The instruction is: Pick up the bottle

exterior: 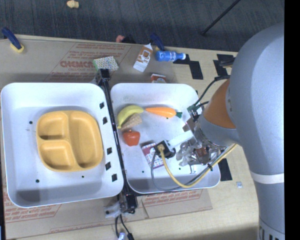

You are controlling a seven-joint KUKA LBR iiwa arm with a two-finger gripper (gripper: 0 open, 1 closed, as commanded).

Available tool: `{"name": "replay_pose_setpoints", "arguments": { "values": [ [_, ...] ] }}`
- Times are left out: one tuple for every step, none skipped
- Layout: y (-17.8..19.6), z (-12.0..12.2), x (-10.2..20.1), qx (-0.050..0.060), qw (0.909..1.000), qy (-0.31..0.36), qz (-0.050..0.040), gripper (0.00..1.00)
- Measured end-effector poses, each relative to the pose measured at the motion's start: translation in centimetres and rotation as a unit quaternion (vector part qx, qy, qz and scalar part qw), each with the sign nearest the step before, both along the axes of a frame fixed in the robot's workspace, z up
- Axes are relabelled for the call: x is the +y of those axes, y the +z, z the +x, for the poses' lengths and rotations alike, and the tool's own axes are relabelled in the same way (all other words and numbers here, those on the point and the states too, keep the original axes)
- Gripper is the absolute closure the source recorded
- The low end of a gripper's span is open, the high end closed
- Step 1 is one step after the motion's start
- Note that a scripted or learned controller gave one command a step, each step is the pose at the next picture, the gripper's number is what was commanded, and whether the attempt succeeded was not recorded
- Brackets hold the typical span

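Note:
A small blue bottle point(166, 56) with a white cap end lies on its side on the bench, just beyond the far rim of the right bin point(140, 88). My gripper point(189, 155) is low inside the right bin near its front right corner, far from that bottle. A pale, clear-looking elongated thing point(176, 141) lies right against the gripper's left side; what it is cannot be made out. A yellow cable point(176, 180) loops under the wrist.
In the right bin lie a banana point(128, 113), a carrot point(161, 112), a red tomato point(131, 137), a cone point(132, 121) and a dark red packet point(151, 154). The left bin point(15, 91) holds a yellow divided plate point(69, 139). Small cartons point(143, 58) lie near the bottle.

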State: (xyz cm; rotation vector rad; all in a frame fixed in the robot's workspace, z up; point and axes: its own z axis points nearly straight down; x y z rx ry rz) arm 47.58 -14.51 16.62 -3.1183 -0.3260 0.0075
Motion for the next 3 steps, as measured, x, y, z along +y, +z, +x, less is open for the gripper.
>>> {"name": "replay_pose_setpoints", "arguments": {
  "values": [
    [1.37,0.00,-5.61,-0.001,1.0000,-0.001,-0.0006,1.00],
    [0.71,-0.01,-6.50,0.000,1.0000,-0.001,0.0002,1.00],
    [0.70,-0.01,-6.49,0.000,1.0000,0.000,0.0006,1.00]
  ]
}}
